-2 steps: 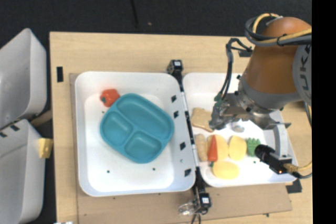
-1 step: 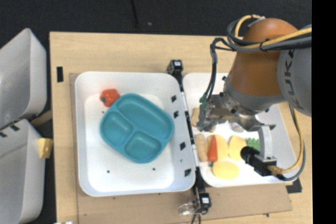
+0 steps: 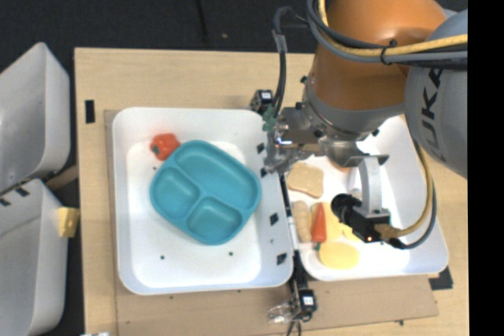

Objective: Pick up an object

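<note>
Jaws: my gripper (image 3: 293, 147) is a cluster of shiny metal and black parts under my wrist, over the divide between the two bins; I cannot tell how the jaws stand, since my own body hides them.
Left bin (image 3: 134, 248): shallow, smooth white plastic, rounded corners, a few dark specks on its floor.
Tomato (image 3: 164, 145): small, round, glossy red-orange, near the left bin's far edge, touching the plate's rim.
Plate (image 3: 205, 191): teal plastic, a rounded square with three moulded compartments, lying flat mid-bin and turned at an angle.
Right bin (image 3: 425, 248): same white plastic, partly covered by my arm.
Bread (image 3: 306, 180): tan slice with a rounded top, matt, near the bin's left wall, just below my gripper.
Roll (image 3: 300, 219): pale, oblong, lumpy, against the left wall.
Carrot (image 3: 318, 224): slim, orange-red, tapered, just beside the roll.
Yellow piece (image 3: 339, 254): flat, smooth, rounded, at the near edge.
Arm (image 3: 378, 43): smooth orange dome, grey casing, yellow and black cables looping round it.
</note>
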